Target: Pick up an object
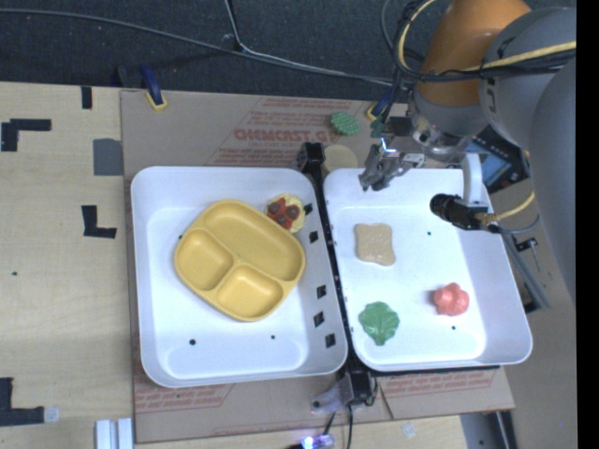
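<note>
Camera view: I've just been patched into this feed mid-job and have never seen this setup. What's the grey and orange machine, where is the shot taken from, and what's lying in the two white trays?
The grey machine with the orange band is a robot arm, reaching in from the right of the picture. At its tip is a two-finger gripper, above the far edge of the right bin; nothing is visible between its fingers. The single camera is fixed above the bench, looking down at a slant.

The right bin contains a tan bread-shaped piece, a green leafy piece and a pink-red piece. The left bin holds a yellow divided plate with a small red-and-yellow item beside its far corner. Another small green piece lies on the cardboard behind the bins.
</note>
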Robot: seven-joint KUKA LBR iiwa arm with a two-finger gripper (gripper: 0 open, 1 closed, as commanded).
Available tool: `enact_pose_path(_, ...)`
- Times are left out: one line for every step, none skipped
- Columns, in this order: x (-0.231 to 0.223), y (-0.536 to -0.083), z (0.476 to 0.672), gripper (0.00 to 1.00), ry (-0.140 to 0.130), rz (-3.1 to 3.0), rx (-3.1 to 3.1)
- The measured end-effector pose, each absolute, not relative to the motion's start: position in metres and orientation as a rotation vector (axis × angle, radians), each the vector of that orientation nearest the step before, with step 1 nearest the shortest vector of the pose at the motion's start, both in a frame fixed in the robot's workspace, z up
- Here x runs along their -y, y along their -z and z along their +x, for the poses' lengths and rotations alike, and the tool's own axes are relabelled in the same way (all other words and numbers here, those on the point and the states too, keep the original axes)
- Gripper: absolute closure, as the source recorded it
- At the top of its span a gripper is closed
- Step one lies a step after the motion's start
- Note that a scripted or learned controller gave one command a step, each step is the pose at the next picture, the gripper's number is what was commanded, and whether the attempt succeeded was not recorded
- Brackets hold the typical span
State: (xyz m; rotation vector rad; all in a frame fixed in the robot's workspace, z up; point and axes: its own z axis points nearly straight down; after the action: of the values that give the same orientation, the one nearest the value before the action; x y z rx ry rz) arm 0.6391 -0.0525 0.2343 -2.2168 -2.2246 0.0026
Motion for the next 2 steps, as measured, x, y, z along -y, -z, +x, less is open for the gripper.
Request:
enact_pose_path(0.005, -0.24, 0.631, 1.0, -0.001, -2.215, 2.226)
enact_pose_path(-0.049, -0.241, 0.627, 1.0, -0.001, -2.213, 2.227)
